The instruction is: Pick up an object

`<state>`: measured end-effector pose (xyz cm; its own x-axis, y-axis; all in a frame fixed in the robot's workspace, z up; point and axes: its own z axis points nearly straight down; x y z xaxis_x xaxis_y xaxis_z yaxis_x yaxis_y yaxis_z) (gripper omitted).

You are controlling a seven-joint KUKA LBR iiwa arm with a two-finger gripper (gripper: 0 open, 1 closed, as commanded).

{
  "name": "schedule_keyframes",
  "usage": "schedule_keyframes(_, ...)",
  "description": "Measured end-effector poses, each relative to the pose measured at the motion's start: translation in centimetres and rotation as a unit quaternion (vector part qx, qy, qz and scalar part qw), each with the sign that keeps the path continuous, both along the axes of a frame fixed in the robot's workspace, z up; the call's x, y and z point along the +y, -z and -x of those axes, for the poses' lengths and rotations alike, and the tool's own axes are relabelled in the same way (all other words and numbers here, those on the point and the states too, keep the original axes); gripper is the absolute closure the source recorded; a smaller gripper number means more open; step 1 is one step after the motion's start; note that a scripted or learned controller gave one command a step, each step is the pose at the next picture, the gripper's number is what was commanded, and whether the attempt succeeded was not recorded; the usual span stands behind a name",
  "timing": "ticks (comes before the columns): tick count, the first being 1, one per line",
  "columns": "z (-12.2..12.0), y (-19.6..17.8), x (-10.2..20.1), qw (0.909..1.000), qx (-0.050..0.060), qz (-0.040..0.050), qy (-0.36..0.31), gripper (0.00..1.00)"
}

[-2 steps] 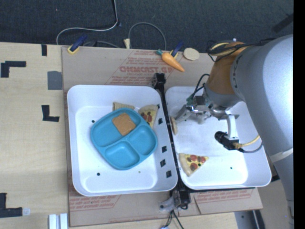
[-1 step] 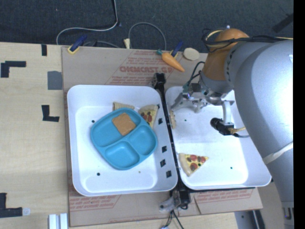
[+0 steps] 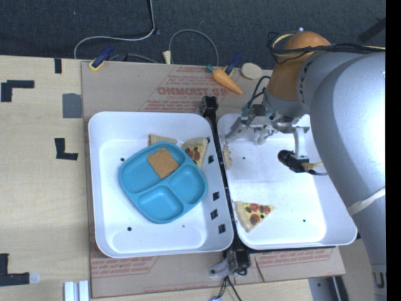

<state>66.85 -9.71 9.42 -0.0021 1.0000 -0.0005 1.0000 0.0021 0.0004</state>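
Note:
My gripper (image 3: 246, 134) hangs over the far left corner of the right bin (image 3: 313, 231), fingers spread and nothing between them. A pizza slice (image 3: 252, 213) lies near the front left of that bin, well apart from the gripper. In the left bin (image 3: 106, 231) a blue divided plate (image 3: 164, 184) carries a brown toast piece (image 3: 164, 162). A second pizza slice (image 3: 197, 149) lies against the plate's far right edge. A small pale scrap (image 3: 227, 158) sits by the right bin's left wall, just below the gripper.
An orange toy carrot (image 3: 225, 80) and a beige piece (image 3: 250, 71) lie on the cardboard behind the bins. The black divider (image 3: 216, 168) between the bins runs close to the gripper's left. The grey arm covers the right bin's far right side.

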Motion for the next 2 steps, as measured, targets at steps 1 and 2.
schedule_keyframes(1,1.4,0.8,0.2,1.0000,-0.002,0.0013,0.001,0.00)
schedule_keyframes(2,0.1,0.9,0.1,1.0000,0.003,0.0013,0.000,0.00)
